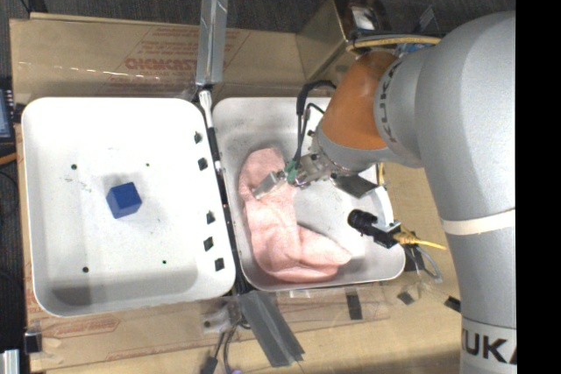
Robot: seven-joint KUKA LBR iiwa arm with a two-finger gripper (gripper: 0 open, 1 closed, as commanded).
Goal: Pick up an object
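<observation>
You are looking down at two white bins sitting side by side on the counter (79, 44), which is lined with flattened cardboard. The left bin (53, 276) is holding a small blue block (124, 199), lying alone near its middle and well apart from the arm. The right bin (230, 123) is holding a pink cloth (285, 232), which is spreading over most of its floor in soft folds.

The arm (456, 127) is reaching in from the right and bending down over the right bin, so the hand (285, 177) is hanging just above, or perhaps touching, the upper edge of the cloth. That posture is suggesting the cloth as the target rather than the block, since the hand is sitting directly over it and nowhere near the left bin.

You are not getting a clear reading of the hand itself. It is showing as a small metallic cluster against the cloth, and I cannot tell how it is set or whether any fabric is caught in it. The orange band and the grey wrist are covering the right part of the bin, so anything lying under them is staying hidden. A dark fitting with a yellow cable (419, 240) is crossing the bin's right rim.
</observation>
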